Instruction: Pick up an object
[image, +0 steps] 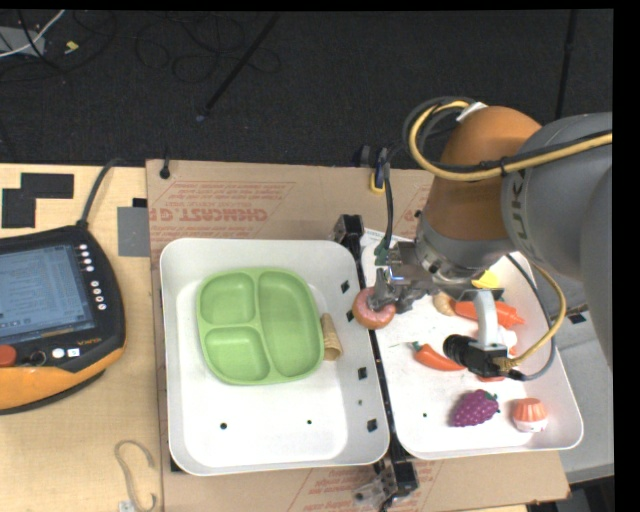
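One donut (375, 311), pink-brown, frame centre, at the divide between bins, just beneath the gripper (392, 290). Jaws' state: cannot tell, possibly around it. Likely light, rigid plastic; grasp across the ring's rim.

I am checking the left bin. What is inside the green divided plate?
The three compartments of the green divided plate show bare green plastic. A tan item lies outside it, against its right edge. What is under the plate is covered.
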